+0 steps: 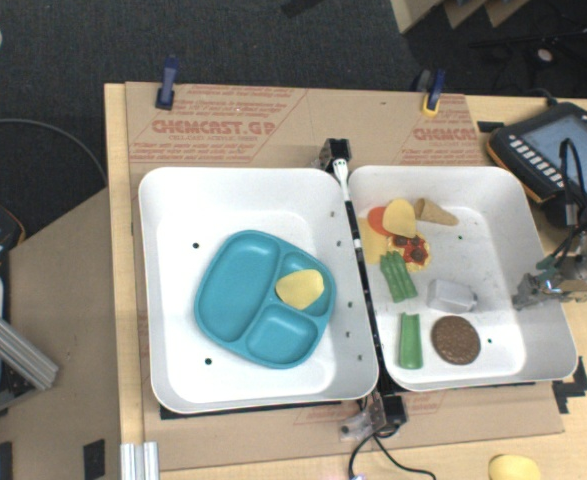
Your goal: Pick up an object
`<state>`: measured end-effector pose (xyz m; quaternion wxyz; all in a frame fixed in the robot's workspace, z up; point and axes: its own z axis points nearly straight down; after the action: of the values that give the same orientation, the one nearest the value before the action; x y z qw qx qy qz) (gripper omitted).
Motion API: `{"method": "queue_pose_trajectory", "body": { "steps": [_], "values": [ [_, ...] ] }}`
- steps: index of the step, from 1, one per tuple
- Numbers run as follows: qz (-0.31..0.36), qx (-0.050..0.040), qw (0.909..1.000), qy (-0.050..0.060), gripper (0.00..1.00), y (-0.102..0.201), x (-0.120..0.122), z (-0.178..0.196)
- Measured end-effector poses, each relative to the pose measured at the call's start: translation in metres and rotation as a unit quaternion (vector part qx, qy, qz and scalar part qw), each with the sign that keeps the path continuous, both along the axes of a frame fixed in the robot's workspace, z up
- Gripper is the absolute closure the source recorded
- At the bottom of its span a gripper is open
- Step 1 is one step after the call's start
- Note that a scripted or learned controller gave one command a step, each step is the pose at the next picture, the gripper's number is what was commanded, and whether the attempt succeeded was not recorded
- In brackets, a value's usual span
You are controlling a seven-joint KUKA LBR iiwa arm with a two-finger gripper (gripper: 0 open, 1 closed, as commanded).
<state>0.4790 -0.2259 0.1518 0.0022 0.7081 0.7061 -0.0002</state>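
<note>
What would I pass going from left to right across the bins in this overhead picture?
Blue divided plate → yellow piece on the plate → green stick → brown round patty → gripper at the right bin's edge.

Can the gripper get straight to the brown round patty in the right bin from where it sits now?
Probably yes. The gripper sits at the right bin's right rim, and only bare bin floor lies between it and the brown patty.
</note>
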Motion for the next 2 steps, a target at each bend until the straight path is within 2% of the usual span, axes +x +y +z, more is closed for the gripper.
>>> {"method": "queue_pose_trajectory", "body": {
  "steps": [1,2],
  "values": [
    [0.001,0.0011,1.0000,0.000,0.00,0.002,0.000,-0.001],
    [0.001,0.0017,1.0000,0.002,0.00,0.039,0.061,-0.059]
  ]
}}
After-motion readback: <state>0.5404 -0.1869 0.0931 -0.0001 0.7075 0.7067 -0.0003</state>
